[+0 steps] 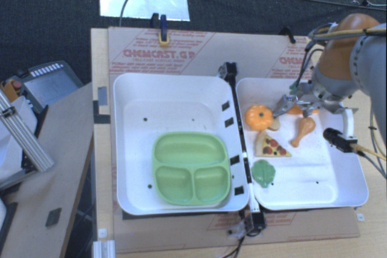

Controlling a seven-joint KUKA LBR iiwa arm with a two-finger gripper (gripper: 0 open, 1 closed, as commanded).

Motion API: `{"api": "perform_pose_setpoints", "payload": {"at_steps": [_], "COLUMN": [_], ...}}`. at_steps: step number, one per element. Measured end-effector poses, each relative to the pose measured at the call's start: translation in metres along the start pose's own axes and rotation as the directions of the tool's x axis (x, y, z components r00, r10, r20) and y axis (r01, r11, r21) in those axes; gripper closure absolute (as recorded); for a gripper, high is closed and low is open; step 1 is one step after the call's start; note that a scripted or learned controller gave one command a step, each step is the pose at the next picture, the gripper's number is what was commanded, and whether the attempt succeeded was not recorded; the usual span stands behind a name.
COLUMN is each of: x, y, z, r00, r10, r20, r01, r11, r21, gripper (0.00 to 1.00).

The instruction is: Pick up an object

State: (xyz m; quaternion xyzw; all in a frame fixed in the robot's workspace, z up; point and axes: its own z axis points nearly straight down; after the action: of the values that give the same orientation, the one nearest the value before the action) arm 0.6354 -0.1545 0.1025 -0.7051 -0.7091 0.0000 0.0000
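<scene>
From where I stand, the grey arm (357,63) comes in from the right and bends down over the far part of the right bin (314,190), its orange band showing at the top of the wrist. The end effector (289,104) sits low in that bin, close to the far wall, and I cannot tell its state: its tip is a small grey shape and nothing makes it out as open or closed, nor do I see anything held in it. The toy food lies right around it. The orange pumpkin (259,117) is just beside the end effector, on the side nearer the divider between the bins. The chicken drumstick (303,130) lies just in front of it, slanting toward the near side, and a bit of another orange piece (295,109) peeks out under the tip, touching or nearly so. The pizza slice (271,146) rests a little nearer to me, below the pumpkin, and the green leafy piece (263,173) lies nearer still, against the divider and well apart from the end effector. The left bin (139,99) holds a green divided plate (191,167), lying flat toward the near side. Both bins sit on brown cardboard on the bench (100,154).
</scene>
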Motion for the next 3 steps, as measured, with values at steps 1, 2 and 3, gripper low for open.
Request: {"api": "perform_pose_setpoints", "payload": {"at_steps": [1, 2, 3], "x": [0.0, 0.001, 0.003], "y": [0.002, 0.005, 0.001], "z": [0.015, 0.002, -0.061], "r00": [1.0, 1.0, 1.0], "r10": [0.0, -0.002, 0.0], "r20": [0.002, -0.001, 0.001], "r01": [0.0, 0.002, 0.0], "r11": [1.0, 1.0, 1.0], "r21": [-0.004, -0.012, -0.007], "gripper": [0.0, 1.0, 1.0]}}
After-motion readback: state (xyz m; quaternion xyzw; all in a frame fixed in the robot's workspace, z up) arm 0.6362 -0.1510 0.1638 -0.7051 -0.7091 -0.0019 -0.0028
